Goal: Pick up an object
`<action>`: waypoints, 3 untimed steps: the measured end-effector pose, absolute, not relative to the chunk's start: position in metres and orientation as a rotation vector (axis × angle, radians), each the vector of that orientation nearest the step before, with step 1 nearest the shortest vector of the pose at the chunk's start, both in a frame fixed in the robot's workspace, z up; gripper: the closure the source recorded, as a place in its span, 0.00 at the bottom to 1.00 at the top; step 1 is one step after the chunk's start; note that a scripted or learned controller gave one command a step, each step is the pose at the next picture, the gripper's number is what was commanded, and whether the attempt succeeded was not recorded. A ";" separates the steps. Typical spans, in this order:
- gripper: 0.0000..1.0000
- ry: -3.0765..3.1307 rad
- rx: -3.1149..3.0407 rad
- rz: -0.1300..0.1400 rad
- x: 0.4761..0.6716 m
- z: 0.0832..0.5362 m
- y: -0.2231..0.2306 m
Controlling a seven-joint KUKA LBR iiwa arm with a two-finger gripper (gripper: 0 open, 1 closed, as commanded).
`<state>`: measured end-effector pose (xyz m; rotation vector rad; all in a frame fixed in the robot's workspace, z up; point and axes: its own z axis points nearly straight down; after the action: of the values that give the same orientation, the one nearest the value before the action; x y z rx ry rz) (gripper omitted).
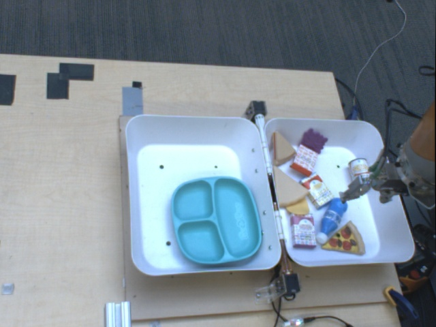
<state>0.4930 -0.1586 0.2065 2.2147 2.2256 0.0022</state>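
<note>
- Blue bottle (332, 218) is lying in the right bin (390, 230), between the pizza slice toy (345, 238) and the small cartons.
- I am hovering the jaws (355, 191) just right of it; whether they are apart, I cannot tell.
- I am judging this the approach; next I need a descent onto the bottle.

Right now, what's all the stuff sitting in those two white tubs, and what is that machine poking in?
White bins: 2, white, side by side on the bench.
Divided plate: 1, light blue, in the left bin.
Purple block: 1, purple, far end of the right bin.
Small cartons: 3, red and white, middle of the right bin.
Bread-like wedges: 2, tan, along the right bin's left wall.
Bottle: 1, blue, near the pizza slice.
Pizza slice: 1, orange-red, near corner of the right bin.
Gripper: 1, grey metal, over the right bin's right side.
</note>
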 end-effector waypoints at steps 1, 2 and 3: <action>0.00 2.220 2.214 0.008 0.489 0.087 -0.166; 1.00 2.217 2.209 0.012 0.491 0.099 -0.167; 1.00 2.226 2.214 0.005 0.497 0.161 -0.112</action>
<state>0.4968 -0.1122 0.1610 2.2137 2.2261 0.0047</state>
